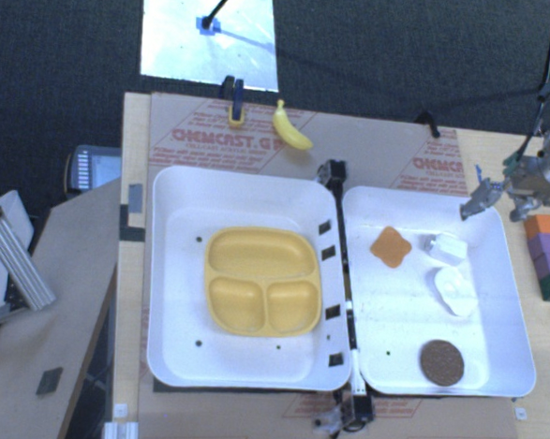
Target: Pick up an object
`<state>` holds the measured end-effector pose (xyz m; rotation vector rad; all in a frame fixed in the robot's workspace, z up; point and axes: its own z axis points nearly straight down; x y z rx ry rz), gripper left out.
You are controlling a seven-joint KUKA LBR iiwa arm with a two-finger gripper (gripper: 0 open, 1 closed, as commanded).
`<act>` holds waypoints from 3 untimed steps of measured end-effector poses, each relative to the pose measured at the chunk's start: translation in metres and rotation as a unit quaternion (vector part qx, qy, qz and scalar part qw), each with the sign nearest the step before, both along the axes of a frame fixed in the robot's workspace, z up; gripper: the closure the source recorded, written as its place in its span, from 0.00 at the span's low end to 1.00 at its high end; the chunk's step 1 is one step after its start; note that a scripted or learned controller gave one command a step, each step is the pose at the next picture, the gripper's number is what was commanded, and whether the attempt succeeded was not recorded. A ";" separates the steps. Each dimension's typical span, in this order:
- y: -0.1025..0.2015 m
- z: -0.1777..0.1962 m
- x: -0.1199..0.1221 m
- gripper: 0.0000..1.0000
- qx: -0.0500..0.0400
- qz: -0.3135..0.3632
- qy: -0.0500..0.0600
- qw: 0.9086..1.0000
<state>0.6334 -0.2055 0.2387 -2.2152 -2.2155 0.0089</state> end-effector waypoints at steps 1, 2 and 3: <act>0.001 0.008 0.003 0.00 -0.001 0.002 -0.006 1.000; 0.001 -0.033 0.006 0.00 -0.001 0.002 -0.005 1.000; 0.004 -0.075 0.007 0.00 -0.001 0.003 -0.005 1.000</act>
